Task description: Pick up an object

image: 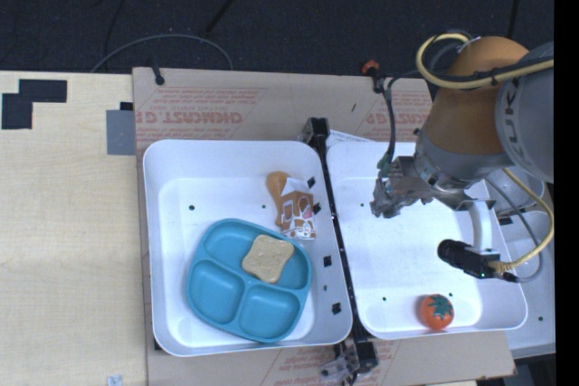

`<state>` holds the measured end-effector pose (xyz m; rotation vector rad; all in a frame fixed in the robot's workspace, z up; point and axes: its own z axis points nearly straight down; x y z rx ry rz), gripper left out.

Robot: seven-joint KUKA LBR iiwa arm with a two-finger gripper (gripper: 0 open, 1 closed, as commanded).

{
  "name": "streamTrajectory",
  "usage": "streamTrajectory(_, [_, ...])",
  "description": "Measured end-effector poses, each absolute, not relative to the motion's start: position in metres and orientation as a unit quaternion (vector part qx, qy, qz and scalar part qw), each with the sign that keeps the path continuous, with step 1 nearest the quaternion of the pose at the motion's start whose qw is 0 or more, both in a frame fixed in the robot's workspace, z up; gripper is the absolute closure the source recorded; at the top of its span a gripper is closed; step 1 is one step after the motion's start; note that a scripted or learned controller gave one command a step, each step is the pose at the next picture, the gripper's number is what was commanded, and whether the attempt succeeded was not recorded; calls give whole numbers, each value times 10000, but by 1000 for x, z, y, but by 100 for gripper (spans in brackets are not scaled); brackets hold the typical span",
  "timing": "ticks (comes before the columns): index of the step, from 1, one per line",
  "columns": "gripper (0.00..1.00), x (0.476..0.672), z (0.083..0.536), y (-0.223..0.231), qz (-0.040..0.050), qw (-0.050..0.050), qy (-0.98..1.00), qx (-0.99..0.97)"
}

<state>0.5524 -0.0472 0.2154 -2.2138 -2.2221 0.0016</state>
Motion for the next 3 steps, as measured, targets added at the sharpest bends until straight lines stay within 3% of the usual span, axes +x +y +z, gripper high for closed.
streamTrajectory(2, [100,538,222,61,15,19,-7083,-7059])
streamTrajectory(3, [100,541,231,107,10,14,-7086,-7056])
